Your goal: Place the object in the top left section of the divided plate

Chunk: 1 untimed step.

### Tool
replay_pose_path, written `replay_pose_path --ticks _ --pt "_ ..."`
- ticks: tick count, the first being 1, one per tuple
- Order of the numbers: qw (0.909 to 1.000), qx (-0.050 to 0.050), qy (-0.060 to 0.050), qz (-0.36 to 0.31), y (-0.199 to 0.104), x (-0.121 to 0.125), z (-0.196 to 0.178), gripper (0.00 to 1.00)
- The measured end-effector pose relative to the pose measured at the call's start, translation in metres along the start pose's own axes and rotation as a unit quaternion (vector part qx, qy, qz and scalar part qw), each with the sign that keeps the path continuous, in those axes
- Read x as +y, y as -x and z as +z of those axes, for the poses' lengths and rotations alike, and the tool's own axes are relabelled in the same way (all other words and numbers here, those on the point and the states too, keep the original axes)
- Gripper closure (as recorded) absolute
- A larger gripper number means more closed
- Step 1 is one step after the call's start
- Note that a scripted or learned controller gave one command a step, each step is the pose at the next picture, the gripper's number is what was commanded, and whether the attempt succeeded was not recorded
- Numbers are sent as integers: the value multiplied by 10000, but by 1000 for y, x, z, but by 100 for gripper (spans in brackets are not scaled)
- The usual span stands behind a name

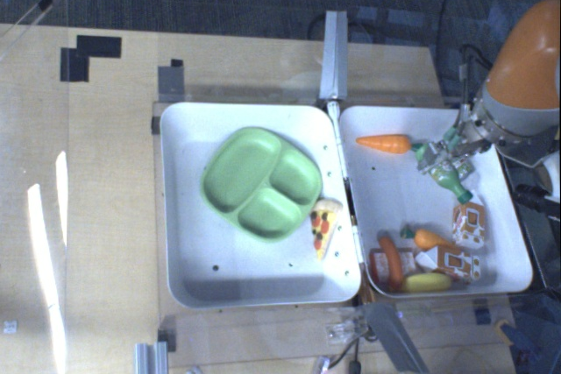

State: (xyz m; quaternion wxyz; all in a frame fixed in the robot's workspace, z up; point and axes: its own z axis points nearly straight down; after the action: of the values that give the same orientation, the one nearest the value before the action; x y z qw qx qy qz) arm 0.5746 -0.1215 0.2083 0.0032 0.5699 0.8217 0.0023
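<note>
The green divided plate (pixel 261 179) lies in the left bin (pixel 188 271), with three sections. A toy pizza slice (pixel 324 226) rests against the plate's lower right edge. In the right bin (pixel 517 263), my gripper (pixel 445 157) reaches in from the right and hangs over the upper part of the bin. A green bottle (pixel 453 181) lies just under and below it, partly hidden by it. I cannot see whether the gripper touches the bottle. An orange carrot (pixel 384 144) lies to the gripper's left.
At the right bin's lower end lie a red ketchup bottle (pixel 389 263), a yellow banana (pixel 427 282), a small orange carrot (pixel 428 238) and two orange-white cartons (pixel 469 223). A metal post (pixel 334 57) stands between the bins at the back.
</note>
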Motion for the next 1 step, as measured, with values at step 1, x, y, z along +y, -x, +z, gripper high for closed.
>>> replay_pose_path --ticks 1 --pt "10000 4 -10 32 -56 57 24 100"
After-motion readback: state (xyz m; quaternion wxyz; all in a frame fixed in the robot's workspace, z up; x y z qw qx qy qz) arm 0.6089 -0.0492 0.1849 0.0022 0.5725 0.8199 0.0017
